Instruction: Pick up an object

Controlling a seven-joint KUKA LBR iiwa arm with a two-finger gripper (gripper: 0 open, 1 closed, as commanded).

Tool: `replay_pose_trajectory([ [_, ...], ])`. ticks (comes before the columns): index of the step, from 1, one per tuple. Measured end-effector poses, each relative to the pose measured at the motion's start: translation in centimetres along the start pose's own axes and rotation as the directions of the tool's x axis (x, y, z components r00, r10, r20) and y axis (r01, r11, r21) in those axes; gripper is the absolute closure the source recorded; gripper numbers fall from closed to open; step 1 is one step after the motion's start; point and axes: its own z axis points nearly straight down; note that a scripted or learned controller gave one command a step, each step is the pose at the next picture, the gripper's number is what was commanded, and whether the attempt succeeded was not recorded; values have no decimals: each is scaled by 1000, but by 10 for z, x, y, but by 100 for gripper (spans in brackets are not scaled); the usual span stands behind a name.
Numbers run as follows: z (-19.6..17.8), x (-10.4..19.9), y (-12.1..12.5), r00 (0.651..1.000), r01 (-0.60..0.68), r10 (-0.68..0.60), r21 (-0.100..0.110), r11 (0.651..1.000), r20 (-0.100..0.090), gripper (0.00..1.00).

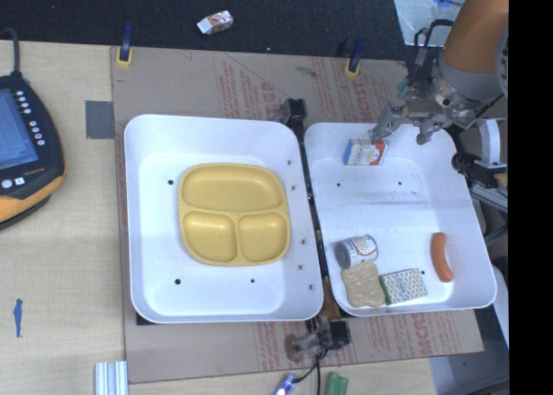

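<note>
Pincer (404, 124): spread open, holding nothing, poised over the right bin's (471, 212) far edge; carton (363, 153) lies just below-left of it, ungrasped; pick not yet made, descent and closing remain.

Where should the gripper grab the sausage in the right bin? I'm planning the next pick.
Grip the sausage across its narrow middle, coming straight down. It lies flat, long axis running up the bin, apart from the other items; the bin wall is close on its right.
</note>
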Motion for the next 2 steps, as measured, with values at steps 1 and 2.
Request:
replay_pose_trajectory([
  [1, -11, -1, 0, 1000, 1, -1, -2, 1000, 1, 100],
  [2, -10, -1, 0, 1000, 1, -1, -2, 1000, 1, 0],
])
